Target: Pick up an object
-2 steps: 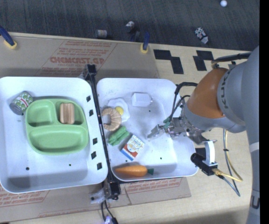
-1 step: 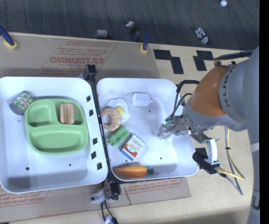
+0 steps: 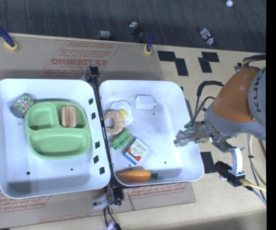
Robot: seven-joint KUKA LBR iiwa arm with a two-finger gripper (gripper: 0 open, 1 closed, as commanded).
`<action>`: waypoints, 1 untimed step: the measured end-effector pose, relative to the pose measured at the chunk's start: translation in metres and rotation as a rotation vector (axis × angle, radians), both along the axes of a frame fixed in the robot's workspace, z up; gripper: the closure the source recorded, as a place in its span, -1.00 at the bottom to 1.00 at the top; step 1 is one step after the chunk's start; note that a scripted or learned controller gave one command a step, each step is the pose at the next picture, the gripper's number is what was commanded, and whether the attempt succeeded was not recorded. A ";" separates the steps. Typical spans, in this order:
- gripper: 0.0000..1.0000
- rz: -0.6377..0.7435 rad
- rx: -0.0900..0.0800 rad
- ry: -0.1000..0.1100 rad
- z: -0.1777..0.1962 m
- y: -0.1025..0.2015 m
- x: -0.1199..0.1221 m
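A brown cardboard sheet (image 3: 104,56) with red print lies on a light wooden bench (image 3: 224,205). Behind the bench is a dark carpet floor (image 3: 80,8) with a few small bits on it. A blue clamp (image 3: 6,37) grips the cardboard at the far left, and another blue clamp (image 3: 149,43) is near the middle.

Two white bins sit side by side. The left bin (image 3: 8,176) holds a green tray (image 3: 56,143) with a brown block (image 3: 69,116) in one of its small parts. A small can (image 3: 21,104) lies just beside the tray.

The right bin (image 3: 176,166) holds a toy fried egg (image 3: 122,112), a white block (image 3: 145,101), a tan ring-shaped toy (image 3: 114,121), a green toy (image 3: 120,140), a small carton (image 3: 136,151) and an orange carrot (image 3: 135,176) near the front wall.

The gripper (image 3: 182,139) is at the right edge of the right bin, apart from all the toys. I cannot tell how it is set. Nothing is in it. The grey and orange arm (image 3: 238,99) stands to the right.
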State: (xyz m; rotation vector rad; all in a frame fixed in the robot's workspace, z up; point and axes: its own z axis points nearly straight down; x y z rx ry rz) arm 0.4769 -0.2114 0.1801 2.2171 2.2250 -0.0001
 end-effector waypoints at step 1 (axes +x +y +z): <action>-1.00 0.001 0.000 0.001 0.000 0.000 0.000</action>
